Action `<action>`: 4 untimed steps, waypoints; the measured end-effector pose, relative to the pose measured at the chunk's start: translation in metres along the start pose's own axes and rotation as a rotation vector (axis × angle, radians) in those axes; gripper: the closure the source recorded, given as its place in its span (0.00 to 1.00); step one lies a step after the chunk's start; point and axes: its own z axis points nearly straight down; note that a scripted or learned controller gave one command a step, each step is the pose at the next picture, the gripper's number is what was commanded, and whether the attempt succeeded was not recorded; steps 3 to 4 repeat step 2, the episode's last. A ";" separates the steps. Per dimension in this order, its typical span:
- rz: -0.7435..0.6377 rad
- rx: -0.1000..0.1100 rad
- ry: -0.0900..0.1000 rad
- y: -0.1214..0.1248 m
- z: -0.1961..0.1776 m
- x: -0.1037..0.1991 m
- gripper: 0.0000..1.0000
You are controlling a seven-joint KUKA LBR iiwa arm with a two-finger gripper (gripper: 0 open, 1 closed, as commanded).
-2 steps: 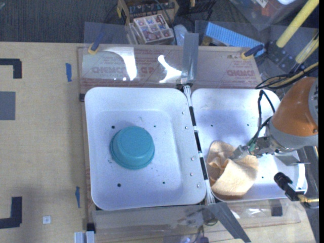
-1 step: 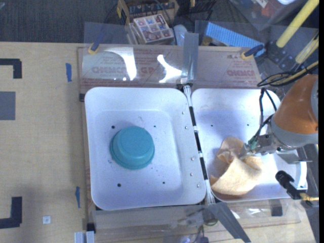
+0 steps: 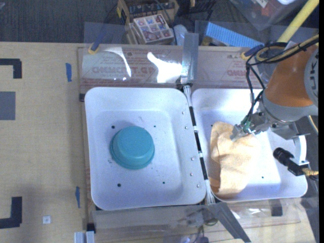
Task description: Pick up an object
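While the arm (image 3: 291, 82) reaches in over the right bin (image 3: 293, 184), the gripper (image 3: 242, 131) sits low at the upper right edge of a crumpled yellow cloth (image 3: 230, 161). Contact between tool and fabric appears likely, but the tip is small and dark in this view, and it cannot be told whether it is spread or closed, nor whether any cloth is caught in it. No hold is therefore recorded.

The yellow cloth lies bunched against the left wall of the right bin, running from near the bin's middle down to its front edge, just beside the divider between the two bins. A teal bowl (image 3: 132, 147) rests upside down near the middle of the left bin (image 3: 101, 105), well apart from the gripper.

Assessment: the step in hand is judged to be the grasp on the cloth. To do it well, the tool should press down into a raised fold rather than a flat patch, close fully before any lift, and rise straight up. Soft fabric yields and slips, so a pinch at the very hem risks a miss; a bite further into the bunched material is advised. The lift should be slow enough that the trailing cloth clears the bin wall.
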 end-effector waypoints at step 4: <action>-0.075 -0.009 -0.003 -0.008 0.076 0.003 0.00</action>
